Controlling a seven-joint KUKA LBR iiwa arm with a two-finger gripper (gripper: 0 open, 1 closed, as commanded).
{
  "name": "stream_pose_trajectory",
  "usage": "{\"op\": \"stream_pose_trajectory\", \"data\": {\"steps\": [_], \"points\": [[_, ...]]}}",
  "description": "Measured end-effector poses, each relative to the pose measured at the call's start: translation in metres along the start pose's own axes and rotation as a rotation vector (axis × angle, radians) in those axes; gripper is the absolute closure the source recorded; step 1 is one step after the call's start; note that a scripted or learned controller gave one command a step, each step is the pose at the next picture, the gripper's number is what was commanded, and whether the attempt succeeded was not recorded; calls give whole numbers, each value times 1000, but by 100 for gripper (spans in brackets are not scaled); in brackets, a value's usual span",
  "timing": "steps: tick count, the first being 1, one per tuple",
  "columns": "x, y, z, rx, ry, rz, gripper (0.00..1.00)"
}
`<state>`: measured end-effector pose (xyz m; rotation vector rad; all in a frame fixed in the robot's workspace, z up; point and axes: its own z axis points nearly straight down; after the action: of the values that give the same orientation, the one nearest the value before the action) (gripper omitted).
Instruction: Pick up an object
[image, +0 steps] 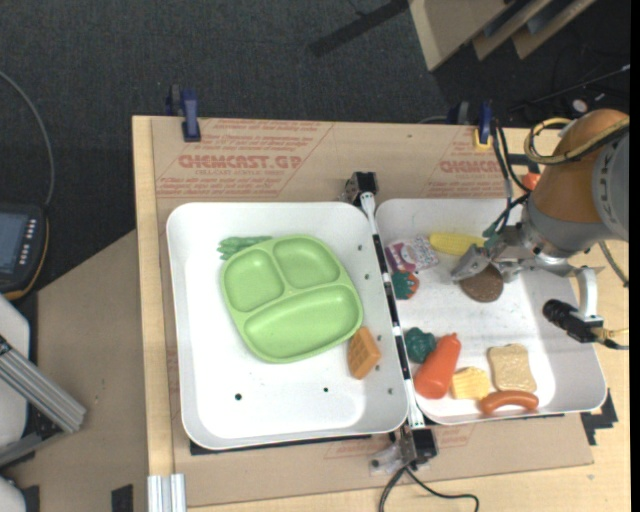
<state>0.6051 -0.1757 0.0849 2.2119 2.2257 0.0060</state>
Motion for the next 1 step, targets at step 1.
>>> {"op": "stream_pose_trajectory", "data": {"steps": [1], "points": [[45,57,4,36,-1,1,0]]}}
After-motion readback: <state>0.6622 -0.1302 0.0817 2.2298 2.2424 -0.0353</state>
